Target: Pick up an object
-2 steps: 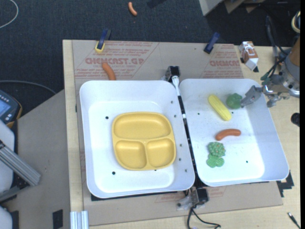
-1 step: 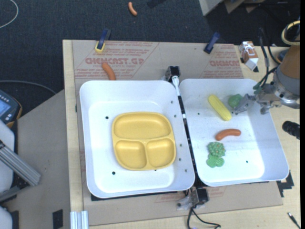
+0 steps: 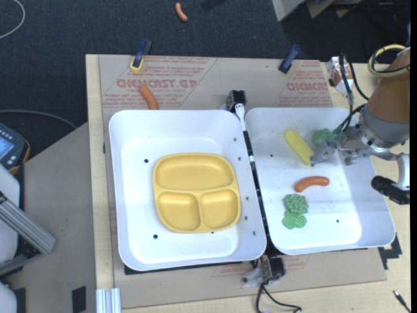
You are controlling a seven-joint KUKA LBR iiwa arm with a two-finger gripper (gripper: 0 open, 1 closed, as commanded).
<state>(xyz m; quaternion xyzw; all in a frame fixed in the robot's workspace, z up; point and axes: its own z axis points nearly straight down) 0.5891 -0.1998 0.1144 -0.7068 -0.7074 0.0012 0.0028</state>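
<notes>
In the right bin [image 3: 365,230] lie a yellow corn cob [image 3: 298,146], a green leafy piece [image 3: 321,136], an orange-red sausage [image 3: 312,183] and a green broccoli floret [image 3: 295,210]. My gripper [image 3: 335,155] hangs low over the bin's upper right part, just right of the corn and right below the green leafy piece. Its grey fingers [image 3: 321,153] stand apart, open, with nothing between them. The sausage lies a little below the gripper, not touching it.
The left bin [image 3: 130,175] holds a yellow divided tray [image 3: 195,191]. A second sausage [image 3: 149,97] lies on the cardboard behind the left bin, and another small one [image 3: 181,12] lies on the dark floor. Clamps [image 3: 139,55] sit at the board's far edge.
</notes>
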